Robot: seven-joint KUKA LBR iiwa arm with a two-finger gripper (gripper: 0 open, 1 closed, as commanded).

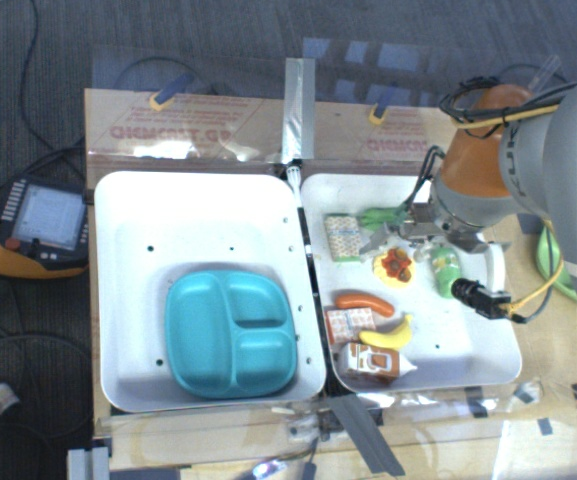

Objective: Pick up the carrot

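Observation:
The right bin (pixel 488 353) holds several toy foods. A green leafy piece (pixel 378 216) lies at its back, and it looks like the carrot's top. The orange body is hidden if it runs under the gripper. An orange-red, rounded stick (pixel 365 303) lies near the bin's middle left and could instead be the carrot or a sausage. My gripper (pixel 413 231) hangs low over the back of the right bin. It is right beside the green piece and just above a red and yellow berry-like toy (pixel 396 264).
A patterned packet (pixel 343 236), a green bottle (pixel 446 266), a banana (pixel 386 335), a small printed packet (pixel 349 322) and a brown carton (pixel 370 363) crowd the right bin. A teal divided plate (pixel 230 333) sits in the left bin (pixel 138 218). A black cable plug (pixel 473 293) hangs by the arm.

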